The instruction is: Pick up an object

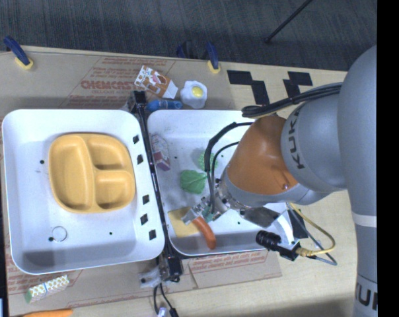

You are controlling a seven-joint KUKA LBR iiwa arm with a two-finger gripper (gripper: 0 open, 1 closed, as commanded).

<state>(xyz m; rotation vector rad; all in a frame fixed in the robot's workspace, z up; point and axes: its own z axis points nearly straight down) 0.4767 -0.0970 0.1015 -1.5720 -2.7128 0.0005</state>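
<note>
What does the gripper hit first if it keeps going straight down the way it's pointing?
Most likely the orange carrot-like toy in the right bin. The gripper sits just above it, pointing down toward that bin's near-left corner, with a yellow flat piece beside it. Depth is unclear from this single slanted view.

An orange carrot (206, 233) lies slantwise in the right bin (186, 121).

Grey KUKA arm (355, 137), smooth rounded casing, black KUKA lettering on the segment just above the orange band (255, 160). Orange band is broad, glossy, dome-shaped. Black cables (219, 144) loop along the band's left side. Below the band, a metallic silver gripper (206, 211). Right of the gripper, a black plug with yellow cable (315, 248).
</note>
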